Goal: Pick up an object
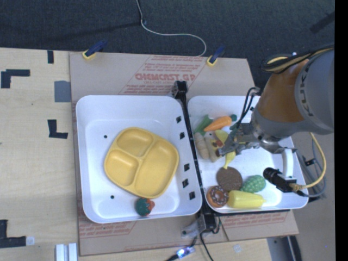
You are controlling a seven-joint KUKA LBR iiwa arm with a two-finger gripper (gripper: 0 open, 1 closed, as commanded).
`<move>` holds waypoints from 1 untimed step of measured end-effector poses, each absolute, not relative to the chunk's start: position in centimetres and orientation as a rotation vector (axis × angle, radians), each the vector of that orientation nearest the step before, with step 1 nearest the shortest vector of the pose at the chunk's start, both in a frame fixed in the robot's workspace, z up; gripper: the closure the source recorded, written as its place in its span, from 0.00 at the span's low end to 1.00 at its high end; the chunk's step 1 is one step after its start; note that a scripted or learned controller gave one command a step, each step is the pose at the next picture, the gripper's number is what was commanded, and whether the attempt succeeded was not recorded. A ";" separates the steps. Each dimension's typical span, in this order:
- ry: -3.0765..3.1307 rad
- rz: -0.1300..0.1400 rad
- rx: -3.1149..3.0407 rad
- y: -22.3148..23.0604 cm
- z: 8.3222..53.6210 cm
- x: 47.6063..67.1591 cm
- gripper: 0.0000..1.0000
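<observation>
While the hand hangs low over the crowded toy food in the right white bin, grip state impossible to tell, its tips sit near a small yellow banana-like piece, risking a nudge or a multi-item snag.

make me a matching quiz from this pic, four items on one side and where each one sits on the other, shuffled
Items:
1. yellow divided plate
2. carrot
3. doughnut
4. small red and green ball

Places:
A. right bin, far part, near the divider
B. left bin, near edge, just below the plate
C. left bin, middle
D. right bin, near corner by the divider

Pairs: 1-C, 2-A, 3-D, 4-B
</observation>
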State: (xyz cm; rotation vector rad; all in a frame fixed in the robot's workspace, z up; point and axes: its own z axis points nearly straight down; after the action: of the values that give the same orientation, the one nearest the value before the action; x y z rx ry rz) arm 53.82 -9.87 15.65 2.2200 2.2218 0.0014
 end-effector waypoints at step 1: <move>2.223 0.003 2.217 -9.3 21.1 54.8 1.00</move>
State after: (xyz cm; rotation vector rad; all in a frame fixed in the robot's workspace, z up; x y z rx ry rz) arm 54.77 -9.33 21.13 2.2174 2.2226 0.0026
